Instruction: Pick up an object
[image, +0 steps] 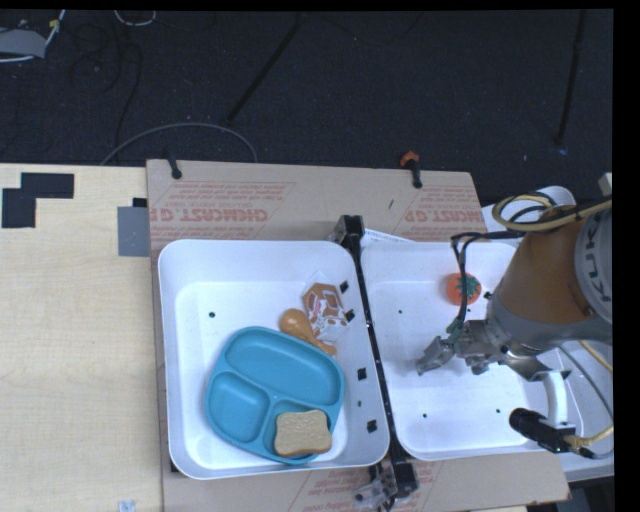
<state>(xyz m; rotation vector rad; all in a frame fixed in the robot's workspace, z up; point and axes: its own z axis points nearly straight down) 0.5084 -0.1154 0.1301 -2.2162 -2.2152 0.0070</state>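
the slice of toast (302, 432) lies in the nearest compartment of the blue divided plate (272, 392), in the left bin (185, 350). just beyond the plate, a tan drumstick-shaped toy (301, 327) touches a clear packet with a brown printed thing (325, 305); what it is i cannot make out. in the right bin (440, 420), the gripper (437, 357) hangs low over the white floor, and i cannot tell its state. farther back, a small orange and green object (462, 288) is partly hidden by cables and the arm (545, 285).
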